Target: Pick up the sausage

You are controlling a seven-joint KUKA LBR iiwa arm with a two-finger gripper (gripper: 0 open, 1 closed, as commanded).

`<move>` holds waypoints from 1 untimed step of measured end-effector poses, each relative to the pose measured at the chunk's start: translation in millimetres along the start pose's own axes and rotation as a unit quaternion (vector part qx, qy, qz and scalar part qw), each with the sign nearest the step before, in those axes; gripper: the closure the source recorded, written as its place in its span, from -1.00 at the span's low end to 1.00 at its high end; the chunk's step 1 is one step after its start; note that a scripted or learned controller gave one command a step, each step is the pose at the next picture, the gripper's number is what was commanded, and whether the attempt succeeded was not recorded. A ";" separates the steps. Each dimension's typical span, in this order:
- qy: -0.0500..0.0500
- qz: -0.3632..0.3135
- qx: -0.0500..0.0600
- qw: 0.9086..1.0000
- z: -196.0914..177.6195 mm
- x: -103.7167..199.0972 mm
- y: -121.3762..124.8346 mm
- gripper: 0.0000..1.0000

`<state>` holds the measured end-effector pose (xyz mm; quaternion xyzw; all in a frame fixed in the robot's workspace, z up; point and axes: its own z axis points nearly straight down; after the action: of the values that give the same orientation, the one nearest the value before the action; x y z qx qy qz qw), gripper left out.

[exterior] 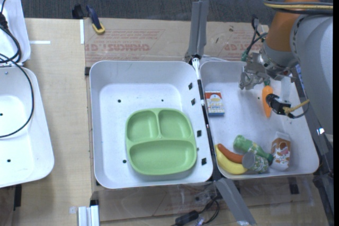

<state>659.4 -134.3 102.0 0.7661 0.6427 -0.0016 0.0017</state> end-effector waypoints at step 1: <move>0.000 0.000 0.001 1.000 0.4 0.1 -0.2 -1.00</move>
<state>659.2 -134.2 101.6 0.7662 0.6425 -0.0019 0.0013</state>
